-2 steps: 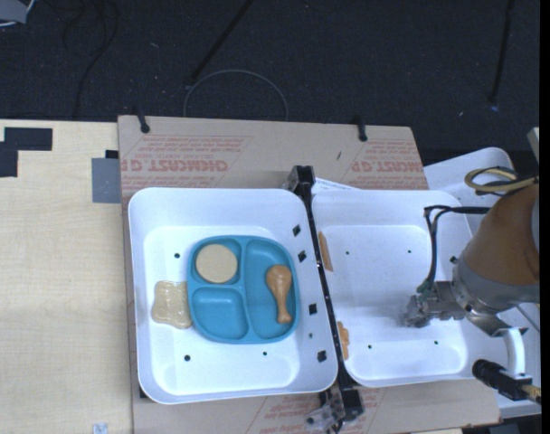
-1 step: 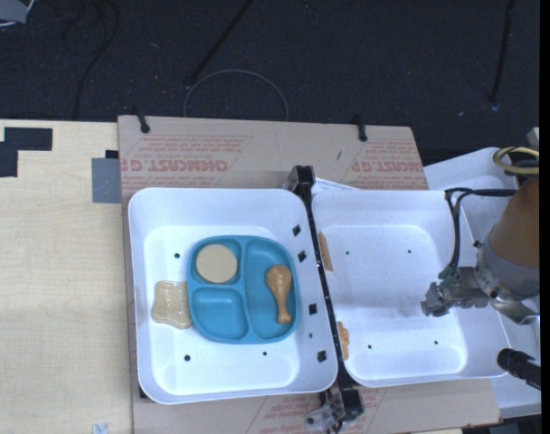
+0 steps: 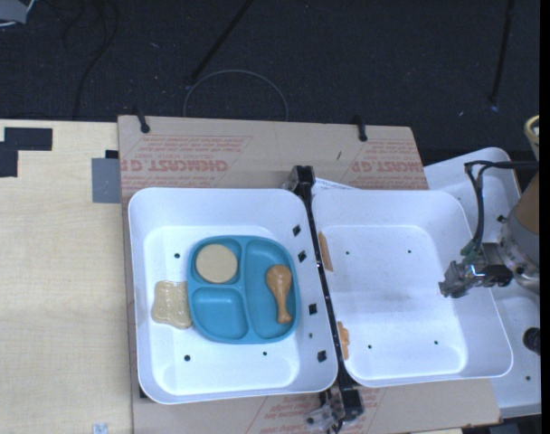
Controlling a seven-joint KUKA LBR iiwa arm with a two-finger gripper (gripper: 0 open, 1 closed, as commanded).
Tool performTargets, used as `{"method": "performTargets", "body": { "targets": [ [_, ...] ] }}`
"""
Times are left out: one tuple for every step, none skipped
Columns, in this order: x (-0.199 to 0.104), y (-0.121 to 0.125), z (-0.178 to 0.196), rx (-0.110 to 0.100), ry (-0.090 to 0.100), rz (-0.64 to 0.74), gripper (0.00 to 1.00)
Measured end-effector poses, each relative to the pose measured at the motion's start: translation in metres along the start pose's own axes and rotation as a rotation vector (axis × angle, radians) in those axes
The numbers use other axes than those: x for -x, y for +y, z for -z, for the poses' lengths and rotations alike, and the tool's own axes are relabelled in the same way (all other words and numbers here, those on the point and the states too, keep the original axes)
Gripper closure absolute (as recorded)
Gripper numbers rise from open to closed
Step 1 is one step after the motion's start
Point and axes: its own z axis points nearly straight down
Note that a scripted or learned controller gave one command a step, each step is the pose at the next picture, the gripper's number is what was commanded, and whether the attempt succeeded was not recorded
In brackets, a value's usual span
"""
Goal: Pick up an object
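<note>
While the gripper (image 3: 458,280) hangs at the right bin's (image 3: 397,373) far edge, its jaw state impossible to tell, only the approach is judged under way, and a reach across to the left bin's (image 3: 157,211) drumstick (image 3: 280,289) on the blue tray (image 3: 222,322) is called for.

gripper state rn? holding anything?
Gripper: at the right bin's right wall; open or closed cannot be told. Nothing is seen in it; the toy food items sit in the left bin.
</note>
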Motion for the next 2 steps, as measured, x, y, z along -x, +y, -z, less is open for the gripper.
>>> {"method": "performTargets", "body": {
  "targets": [
    [-0.001, -0.001, -0.023, -0.009, 0.003, -0.002, 1.0],
    [-0.051, 0.028, -0.013, -0.004, 0.003, 0.004, 1.0]
  ]
}}
